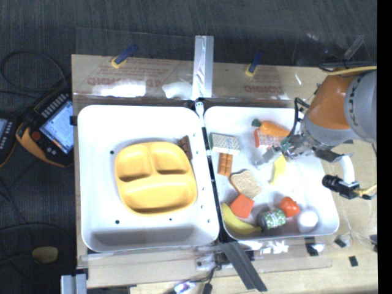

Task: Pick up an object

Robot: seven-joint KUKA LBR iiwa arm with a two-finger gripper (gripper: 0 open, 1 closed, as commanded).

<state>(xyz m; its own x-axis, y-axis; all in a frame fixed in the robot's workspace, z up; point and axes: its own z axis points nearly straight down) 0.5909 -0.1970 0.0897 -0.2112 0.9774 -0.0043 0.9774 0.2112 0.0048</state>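
Hand (275, 154): grip state, you cannot tell. Carrot (274, 128) just behind, banana slice (277, 170) just below; crowding risks your grasp glancing off.

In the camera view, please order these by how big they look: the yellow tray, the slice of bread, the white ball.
1. yellow tray, clearly largest
2. slice of bread
3. white ball, a bit smaller than the bread
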